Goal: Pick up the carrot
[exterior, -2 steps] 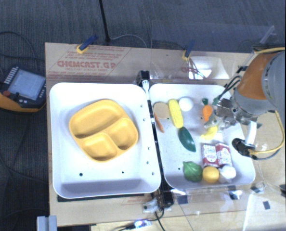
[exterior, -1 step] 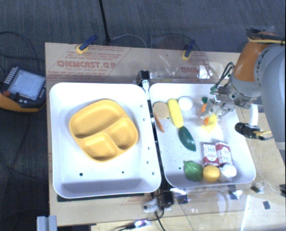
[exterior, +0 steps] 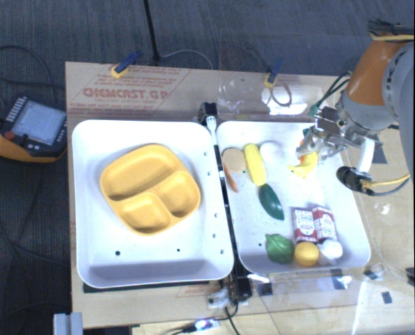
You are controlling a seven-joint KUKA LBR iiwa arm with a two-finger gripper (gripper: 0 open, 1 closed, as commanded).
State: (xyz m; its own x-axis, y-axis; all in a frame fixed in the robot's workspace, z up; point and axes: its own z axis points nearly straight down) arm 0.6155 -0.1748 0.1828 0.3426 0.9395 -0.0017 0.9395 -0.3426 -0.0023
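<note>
The carrot (exterior: pixel 230 179) shows as a thin orange sliver against the left wall of the right bin (exterior: pixel 354 208), partly tucked under a tan oval item (exterior: pixel 233 162). My gripper (exterior: pixel 311 147) hangs over the bin's far right corner, well to the right of the carrot. Just below the gripper lies a small yellow piece (exterior: pixel 303 166); whether it touches the gripper I cannot tell.
The right bin also holds a yellow corn-like piece (exterior: pixel 254 162), a white lump (exterior: pixel 269 149), a dark green vegetable (exterior: pixel 270 201), a red-white packet (exterior: pixel 314 223), a green pepper (exterior: pixel 279 248), a lemon (exterior: pixel 306 253) and a white ball (exterior: pixel 330 250). A yellow divided plate (exterior: pixel 149 187) lies in the left bin (exterior: pixel 89 257).
</note>
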